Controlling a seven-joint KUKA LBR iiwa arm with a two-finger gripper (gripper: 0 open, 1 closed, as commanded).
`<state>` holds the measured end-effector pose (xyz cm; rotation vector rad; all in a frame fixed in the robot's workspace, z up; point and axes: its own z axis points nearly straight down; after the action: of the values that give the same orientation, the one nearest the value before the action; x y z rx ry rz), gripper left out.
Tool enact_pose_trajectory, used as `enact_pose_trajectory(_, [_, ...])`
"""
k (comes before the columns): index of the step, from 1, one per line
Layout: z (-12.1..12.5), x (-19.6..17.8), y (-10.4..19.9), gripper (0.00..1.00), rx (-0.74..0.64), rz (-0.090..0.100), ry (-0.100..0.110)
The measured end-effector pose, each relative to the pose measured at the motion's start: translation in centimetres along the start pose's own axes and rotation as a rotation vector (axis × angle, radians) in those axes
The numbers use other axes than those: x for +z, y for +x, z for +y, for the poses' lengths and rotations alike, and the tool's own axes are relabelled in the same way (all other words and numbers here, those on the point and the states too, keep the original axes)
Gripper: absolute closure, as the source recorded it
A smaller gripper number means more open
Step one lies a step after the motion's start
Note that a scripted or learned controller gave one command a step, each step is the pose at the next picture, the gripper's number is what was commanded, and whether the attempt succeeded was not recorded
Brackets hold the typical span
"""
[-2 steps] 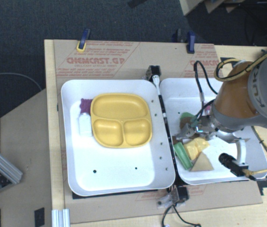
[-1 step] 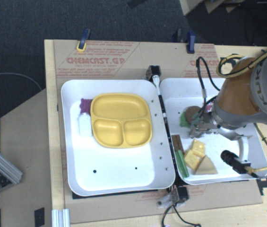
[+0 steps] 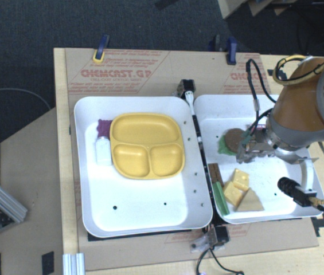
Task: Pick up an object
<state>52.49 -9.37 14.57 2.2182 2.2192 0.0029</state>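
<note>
- Your grey arm's two-finger gripper (image 3: pixel 248 149) hangs low in the right white bin (image 3: pixel 207 110); whether it is open or closed, you cannot tell.
- At its 6 o'clock lie pale yellow foam wedges (image 3: pixel 241 191).
- At its 9 o'clock, the left white bin (image 3: pixel 144 211) holds a yellow three-compartment plastic tray (image 3: pixel 147 145).

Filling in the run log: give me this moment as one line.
arm: over right bin | claw: low beside brown round thing | yellow blocks: untouched | yellow tray: left bin

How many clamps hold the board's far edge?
2: a yellow clamp at the far left and a blue clamp at the far right. The arm may hide others.
</note>
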Motion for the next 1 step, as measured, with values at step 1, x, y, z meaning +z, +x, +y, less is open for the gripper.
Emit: enact_pose_trajectory(1, [-0.03,-4.26,-0.13,1.0,0.0,0.0,-0.001])
